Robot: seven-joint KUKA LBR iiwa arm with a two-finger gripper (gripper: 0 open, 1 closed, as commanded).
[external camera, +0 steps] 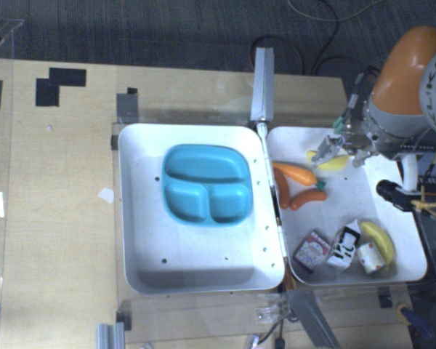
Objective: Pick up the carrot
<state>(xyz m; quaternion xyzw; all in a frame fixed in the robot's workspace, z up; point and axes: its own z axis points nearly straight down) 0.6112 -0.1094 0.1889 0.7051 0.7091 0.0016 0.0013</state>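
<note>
The carrot lies in the right bin near its left wall, orange with a green stub at its right end. My gripper hangs at the upper middle of that bin, just up and to the right of the carrot's green end and apart from it. Directly under the gripper sits a small yellow item. The arm's orange band rises behind at the right.
Two reddish sausages lie just below the carrot, one along the bin's left wall. A banana, a dark red packet and a black-and-white box fill the bin's front. The left bin holds a blue compartment tray.
</note>
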